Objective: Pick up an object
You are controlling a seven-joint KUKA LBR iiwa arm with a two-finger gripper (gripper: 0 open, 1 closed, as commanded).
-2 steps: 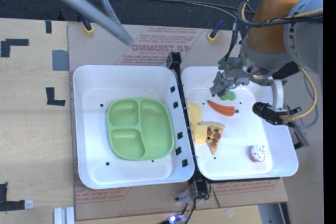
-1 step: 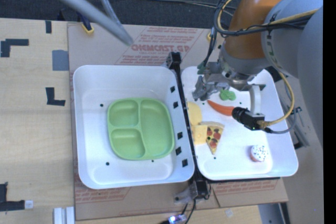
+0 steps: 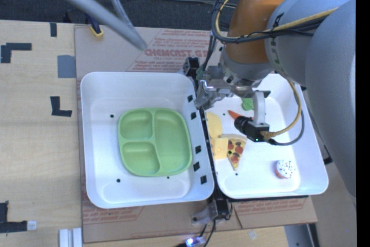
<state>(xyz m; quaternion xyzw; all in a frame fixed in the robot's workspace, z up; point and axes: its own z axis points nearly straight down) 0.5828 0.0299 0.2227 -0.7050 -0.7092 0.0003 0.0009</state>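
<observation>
My gripper (image 3: 231, 106) hangs over the back left part of the right bin (image 3: 300, 182), under the orange band of the wrist. Its fingers stand open, one near the bin's left wall and one further right. Between and just below them lie a small orange carrot-like piece (image 3: 233, 114) and a green piece (image 3: 248, 104), partly hidden by the gripper. Nothing is held. A yellow cheese wedge (image 3: 214, 126) and a pizza slice (image 3: 235, 152) lie just in front of the gripper. A white speckled ball (image 3: 285, 168) sits near the bin's front right.
The left bin (image 3: 101, 182) holds a green divided plate (image 3: 155, 142). The wall between the two bins (image 3: 203, 147) runs close to the gripper's left finger. A black cable and plug (image 3: 254, 129) hang off the gripper over the right bin.
</observation>
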